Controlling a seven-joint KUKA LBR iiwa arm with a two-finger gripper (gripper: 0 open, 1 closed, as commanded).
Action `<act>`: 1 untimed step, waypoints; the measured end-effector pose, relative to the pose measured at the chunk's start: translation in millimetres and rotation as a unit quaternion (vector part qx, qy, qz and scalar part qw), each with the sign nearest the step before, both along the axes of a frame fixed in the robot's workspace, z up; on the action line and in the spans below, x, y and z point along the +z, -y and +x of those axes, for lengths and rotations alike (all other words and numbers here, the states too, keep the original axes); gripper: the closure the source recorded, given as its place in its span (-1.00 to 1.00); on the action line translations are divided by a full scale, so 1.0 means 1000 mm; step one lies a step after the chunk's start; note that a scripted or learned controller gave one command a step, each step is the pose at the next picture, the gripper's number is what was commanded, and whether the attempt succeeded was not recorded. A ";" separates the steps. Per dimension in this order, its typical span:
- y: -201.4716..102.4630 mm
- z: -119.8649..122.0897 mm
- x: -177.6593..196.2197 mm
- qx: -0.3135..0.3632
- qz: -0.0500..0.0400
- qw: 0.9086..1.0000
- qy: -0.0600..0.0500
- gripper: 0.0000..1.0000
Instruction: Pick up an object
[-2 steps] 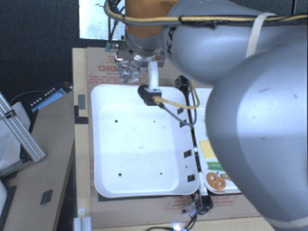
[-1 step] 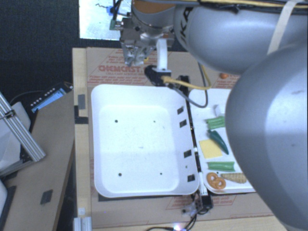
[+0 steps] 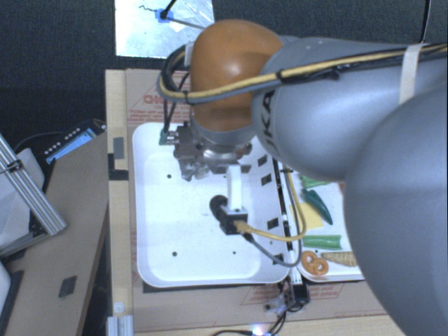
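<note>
In the bin toward the view's right (image 3: pixel 329 277) lie the candidates for your pick: a pretzel (image 3: pixel 313 263) near the front rim, a long green pod (image 3: pixel 322 242) just behind it, a pale orange piece (image 3: pixel 343 259) beside the pretzel, and further back a green pepper (image 3: pixel 318 203) against a yellow piece (image 3: pixel 313 215). They sit bunched along the bin's inner wall, touching or nearly so, probably because loose items settle there. The pretzel looks the most separate, so you may judge it the easiest to take. Much of this bin is hidden under the arm (image 3: pixel 329 103), and other items may lie there unseen.

The gripper (image 3: pixel 199 165) hangs over the neighbouring bin (image 3: pixel 175 215), toward its back half, pointing down at bare white floor marked by a few dark specks too small to identify. You can see nothing in its grasp. You cannot tell whether it is open or closed, since the wrist and the orange band (image 3: pixel 224 68) cover it from above. Read this posture as a reach aimed at the wrong bin, or as a waiting pose, for no object lies beneath it. The next move likely calls for a shift across the dividing walls to the clustered items, then a descent clear of the neighbours, since a crowded grasp could catch two things or push one aside
</note>
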State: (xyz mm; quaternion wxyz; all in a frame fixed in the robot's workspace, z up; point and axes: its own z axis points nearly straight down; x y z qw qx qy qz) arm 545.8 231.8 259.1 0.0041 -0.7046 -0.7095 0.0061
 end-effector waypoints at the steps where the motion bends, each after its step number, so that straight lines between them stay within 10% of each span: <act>1: -0.002 0.094 -0.013 -0.003 0.002 1.000 0.011 1.00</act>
